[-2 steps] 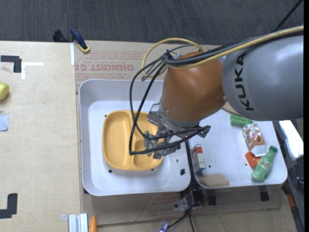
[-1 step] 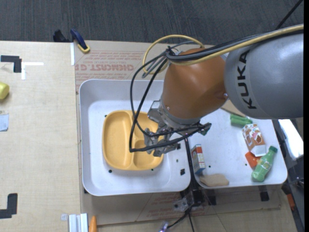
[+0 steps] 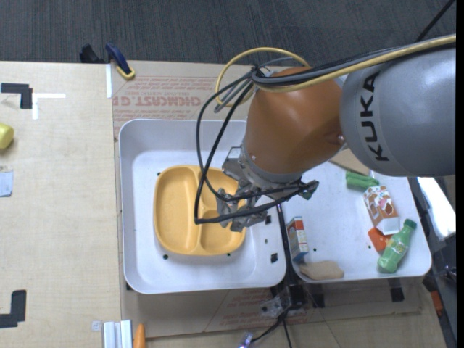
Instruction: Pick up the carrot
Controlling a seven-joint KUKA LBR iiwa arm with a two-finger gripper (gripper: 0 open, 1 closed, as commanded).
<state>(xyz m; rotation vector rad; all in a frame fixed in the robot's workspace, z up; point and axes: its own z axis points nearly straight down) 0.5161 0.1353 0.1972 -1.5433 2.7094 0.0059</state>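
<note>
The carrot [image 3: 375,238] is a short orange piece near the right end of the right bin [image 3: 341,216]. It lies wedged between a printed snack packet [image 3: 382,207] and a green bottle [image 3: 396,246], which partly cover it. My gripper [image 3: 233,213] hangs under the orange wrist band in the left bin [image 3: 138,216]. It sits over the right edge of a yellow divided plate [image 3: 181,209], far to the left of the carrot. The wrist and cables hide much of it.
In the right bin there are also a green item [image 3: 360,181] at the back, a small red-and-white carton [image 3: 296,238] by the divider and a tan bread-like piece [image 3: 322,270] at the front. The arm's bulk covers the bins' shared wall.
</note>
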